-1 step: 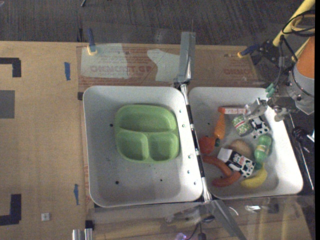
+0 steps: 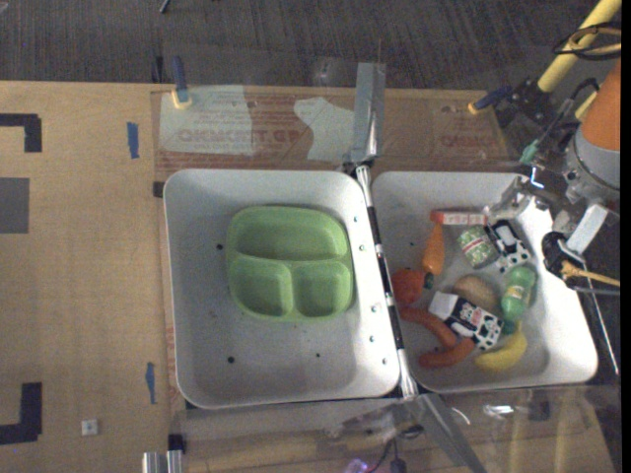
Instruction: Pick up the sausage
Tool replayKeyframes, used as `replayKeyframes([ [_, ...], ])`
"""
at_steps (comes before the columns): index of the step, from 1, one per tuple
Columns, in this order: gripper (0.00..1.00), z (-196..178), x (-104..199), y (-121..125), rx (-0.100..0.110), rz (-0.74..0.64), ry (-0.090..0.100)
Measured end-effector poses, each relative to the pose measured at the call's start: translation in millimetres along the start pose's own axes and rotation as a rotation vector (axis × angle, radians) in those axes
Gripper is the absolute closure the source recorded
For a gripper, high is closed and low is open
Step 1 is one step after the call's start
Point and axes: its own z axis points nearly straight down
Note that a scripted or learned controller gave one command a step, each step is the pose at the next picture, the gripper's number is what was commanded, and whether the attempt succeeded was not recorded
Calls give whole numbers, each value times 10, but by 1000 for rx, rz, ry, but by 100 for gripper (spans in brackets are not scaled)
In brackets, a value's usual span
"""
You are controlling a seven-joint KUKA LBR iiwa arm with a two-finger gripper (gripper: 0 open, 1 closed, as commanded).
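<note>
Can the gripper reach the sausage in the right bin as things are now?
Probably yes, but tightly. The sausage lies uncovered, though a carton overlaps its middle and a banana lies close.

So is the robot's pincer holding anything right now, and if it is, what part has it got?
It can't be told. The pincer sits at the far right corner of the right bin, too blurred to read. The sausage lies loose near the bin's front.

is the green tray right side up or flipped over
Right side up: the green tray in the left bin shows its three open compartments facing upward, one long one above two smaller ones.
</note>
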Motion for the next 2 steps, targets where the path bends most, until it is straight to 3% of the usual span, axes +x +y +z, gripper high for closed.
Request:
replayKeyframes([
  [1, 0, 1065, -203, -630, 3, 245, 2],
  [2, 0, 1267, 296, -1018, -12, 278, 3],
])
